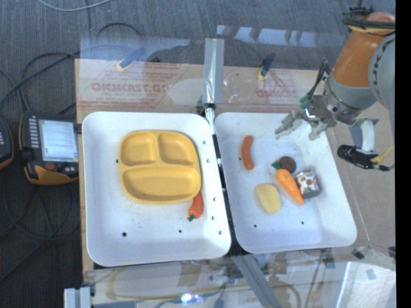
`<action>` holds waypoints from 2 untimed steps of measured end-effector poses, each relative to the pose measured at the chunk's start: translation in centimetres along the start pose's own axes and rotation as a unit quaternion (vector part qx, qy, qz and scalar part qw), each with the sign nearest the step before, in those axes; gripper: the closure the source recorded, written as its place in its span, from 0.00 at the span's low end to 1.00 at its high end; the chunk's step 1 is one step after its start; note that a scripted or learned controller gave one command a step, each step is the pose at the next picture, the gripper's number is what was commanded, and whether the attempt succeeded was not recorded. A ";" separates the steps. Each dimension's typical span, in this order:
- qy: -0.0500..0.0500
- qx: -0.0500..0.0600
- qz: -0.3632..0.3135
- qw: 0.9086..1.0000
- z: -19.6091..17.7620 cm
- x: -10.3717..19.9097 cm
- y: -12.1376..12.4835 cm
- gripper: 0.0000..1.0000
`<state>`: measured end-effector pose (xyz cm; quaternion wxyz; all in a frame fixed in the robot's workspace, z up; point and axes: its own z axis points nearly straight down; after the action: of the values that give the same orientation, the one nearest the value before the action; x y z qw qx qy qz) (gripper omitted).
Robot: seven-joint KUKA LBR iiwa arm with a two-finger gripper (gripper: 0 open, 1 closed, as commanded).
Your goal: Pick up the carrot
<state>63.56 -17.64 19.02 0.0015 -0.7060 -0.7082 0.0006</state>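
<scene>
Two white bins [96, 191], one carrot [290, 186] in rt.

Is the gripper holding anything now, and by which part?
Nothing is held. The gripper is open above the right bin's far edge, and the carrot lies untouched in that bin.

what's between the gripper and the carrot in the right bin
In the camera view, a small dark brown round item sits at the carrot's leafy end, on the line up to the gripper. The rest of that stretch is bare white bin floor.
</scene>
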 end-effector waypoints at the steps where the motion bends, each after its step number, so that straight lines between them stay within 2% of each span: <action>1: 0.000 -0.001 -0.023 1.000 9.7 -1.1 -3.9 0.00; 2: -0.006 -0.009 -0.178 0.984 9.9 1.3 -7.8 0.00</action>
<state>55.74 -16.31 9.12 -0.0092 -0.5682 -0.8228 -0.0020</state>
